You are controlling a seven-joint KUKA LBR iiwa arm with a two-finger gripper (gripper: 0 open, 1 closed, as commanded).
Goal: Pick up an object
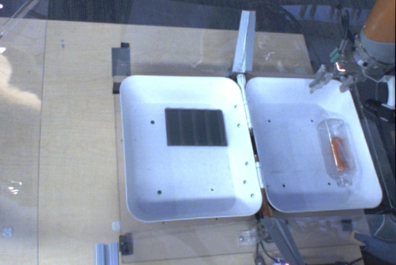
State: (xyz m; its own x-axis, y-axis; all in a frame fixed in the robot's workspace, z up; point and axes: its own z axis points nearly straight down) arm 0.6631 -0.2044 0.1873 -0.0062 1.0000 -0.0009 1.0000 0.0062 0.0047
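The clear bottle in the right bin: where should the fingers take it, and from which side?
Probably at the middle of the clear bottle, coming down from above. It lies flat on the floor of the right bin, its long axis running front to back, so the fingers should close across its narrow width, left and right.

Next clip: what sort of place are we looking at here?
Most likely a robotics lab grasping station: two shallow white plastic bins fixed side by side on a pale wooden bench, a grey and orange robot arm at the right, and a clear plastic bottle as pick target.
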